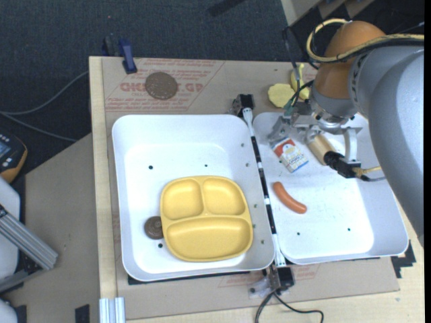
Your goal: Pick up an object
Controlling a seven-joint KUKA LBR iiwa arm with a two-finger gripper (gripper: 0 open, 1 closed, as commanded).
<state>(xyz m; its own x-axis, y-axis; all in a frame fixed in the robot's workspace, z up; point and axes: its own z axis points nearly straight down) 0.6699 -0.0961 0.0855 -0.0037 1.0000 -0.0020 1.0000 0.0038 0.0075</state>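
- The small carton (pixel 292 156) lies flat in the far part of the right bin (pixel 337 224), just beside the end effector (pixel 315 132). It looks the likeliest thing to pick.
- The end effector hangs low over that corner. Wide or narrow, I cannot tell, as the wrist hides it.
- Risk: a grasp aimed off-centre may nudge the light carton aside, or pin it against the bin wall rather than lift it.
- The sausage (pixel 289 198) lies near but apart; being round, it could roll if bumped.
- The yellow plate (pixel 205 217) in the left bin (pixel 175 147) is well apart.
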